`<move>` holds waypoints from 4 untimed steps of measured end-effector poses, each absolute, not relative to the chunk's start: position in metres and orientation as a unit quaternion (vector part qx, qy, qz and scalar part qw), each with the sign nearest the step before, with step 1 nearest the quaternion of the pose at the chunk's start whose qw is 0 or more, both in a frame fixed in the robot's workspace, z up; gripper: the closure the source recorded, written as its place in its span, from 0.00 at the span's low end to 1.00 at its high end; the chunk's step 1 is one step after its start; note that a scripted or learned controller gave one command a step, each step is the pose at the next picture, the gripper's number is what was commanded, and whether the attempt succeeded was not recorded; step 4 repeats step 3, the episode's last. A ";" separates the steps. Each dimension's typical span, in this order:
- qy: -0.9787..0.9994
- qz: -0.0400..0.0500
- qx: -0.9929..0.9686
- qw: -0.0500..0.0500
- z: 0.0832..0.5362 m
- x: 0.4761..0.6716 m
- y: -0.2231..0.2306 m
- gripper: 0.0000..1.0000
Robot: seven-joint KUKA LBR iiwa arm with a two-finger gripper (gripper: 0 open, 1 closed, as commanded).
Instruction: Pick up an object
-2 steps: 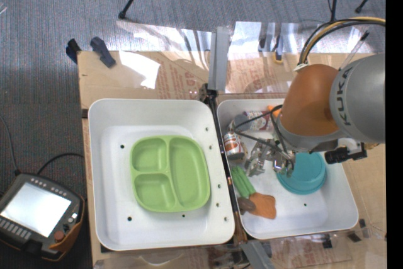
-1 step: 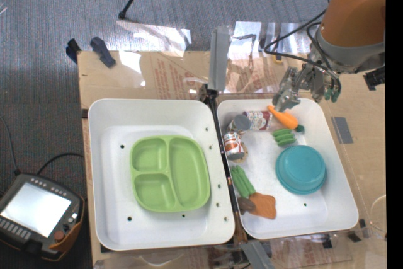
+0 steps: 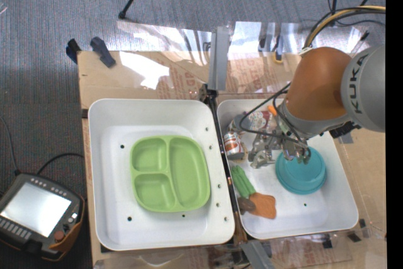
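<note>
The arm (image 3: 334, 88) comes in from three o'clock and bends down over the right bin (image 3: 343, 208). Its orange band covers much of that bin's upper half, so whatever lies under it is hidden. The gripper (image 3: 277, 149) hangs low near the middle of the right bin, a tangle of metal parts and cables. How its jaws stand cannot be told, since the metalwork blurs together and nothing can be seen gripped there.

Just at four o'clock from the gripper sits a teal bowl (image 3: 301, 173), upside down as far as can be made out, with its upper rim partly covered by the wrist hardware. At nine o'clock from the gripper, close against the bin's left wall, lies a small can (image 3: 233, 145) with a copper-coloured body; its label is too small to read. At seven o'clock from the gripper lies a green toy vegetable (image 3: 243, 181), and just below that an orange piece (image 3: 263, 205) touching a small brown one, whose shapes are hard to name.

The left bin (image 3: 113, 120) holds a green divided plate (image 3: 170, 173) with three compartments, lying flat near the middle. At eight o'clock in the view, off the bench, a handheld control pad (image 3: 38, 214) is cut off by the picture's edge.
</note>
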State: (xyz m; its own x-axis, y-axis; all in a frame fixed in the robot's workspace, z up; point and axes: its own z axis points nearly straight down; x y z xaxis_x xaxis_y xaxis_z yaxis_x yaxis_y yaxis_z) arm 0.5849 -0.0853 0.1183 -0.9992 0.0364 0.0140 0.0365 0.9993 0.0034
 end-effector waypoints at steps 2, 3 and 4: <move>-1.000 -0.001 0.026 0.000 0.087 0.496 -0.101 0.00; -0.996 -0.001 0.084 0.001 0.086 0.478 -0.092 0.00; -0.996 -0.001 0.084 0.001 0.086 0.478 -0.092 0.00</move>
